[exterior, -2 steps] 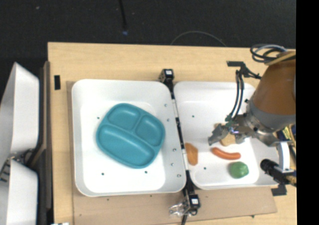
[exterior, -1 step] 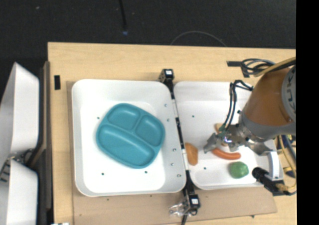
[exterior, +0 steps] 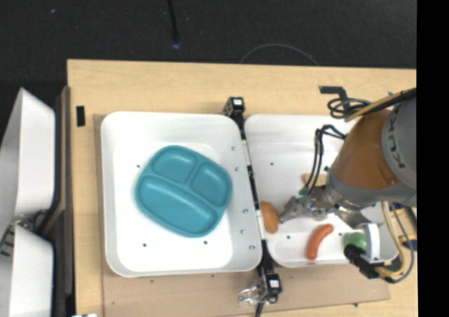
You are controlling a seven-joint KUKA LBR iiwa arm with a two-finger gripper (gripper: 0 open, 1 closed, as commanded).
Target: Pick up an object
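While the hand (exterior: 286, 212) nears a brown object (exterior: 269, 217), I cannot tell its opening.

A wooden bench (exterior: 175, 88) carries two shallow white bins side by side. The left bin (exterior: 119, 238) holds a teal divided plate (exterior: 184, 189), lying flat and skewed to the bin's edges, with three compartments: one long and two smaller. The right bin (exterior: 280, 147) touches the left along a shared seam, where small black clamps sit at the far end (exterior: 234, 106) and the near end (exterior: 270, 283). White box-like shapes (exterior: 28, 161) stand off the bench's left edge, possibly further containers. A thin dark cable (exterior: 168, 3) runs across the black floor beyond.
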